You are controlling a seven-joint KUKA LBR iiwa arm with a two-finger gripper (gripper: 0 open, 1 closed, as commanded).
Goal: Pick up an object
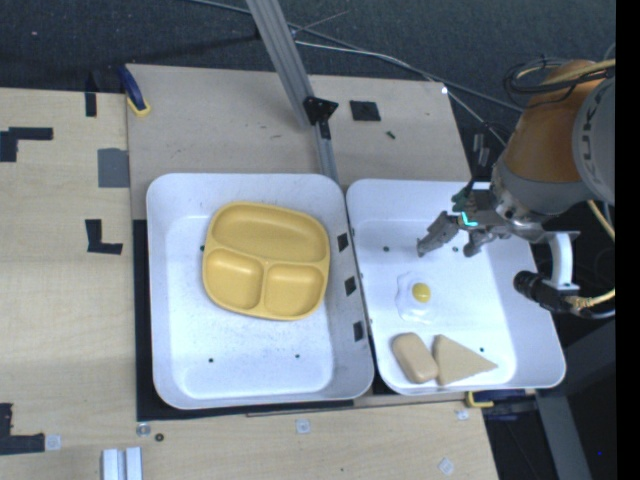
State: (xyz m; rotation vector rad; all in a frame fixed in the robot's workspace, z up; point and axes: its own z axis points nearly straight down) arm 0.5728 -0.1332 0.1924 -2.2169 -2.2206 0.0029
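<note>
In the right bin (520, 308) lie a fried egg (417, 295) near the middle, a tan bread roll (412, 357) at the front, and a beige wedge of bread (461, 360) beside the roll. My gripper (452, 243) hovers over the back half of this bin, above and to the right of the egg. Its two dark fingers are spread apart, with nothing between them. The orange-banded arm comes in from the right.
The left bin (175, 298) holds a yellow divided plate (267, 260). A grey metal pole (290, 58) slants down to the gap between the bins. Black cables run along the bench's back edge and right side.
</note>
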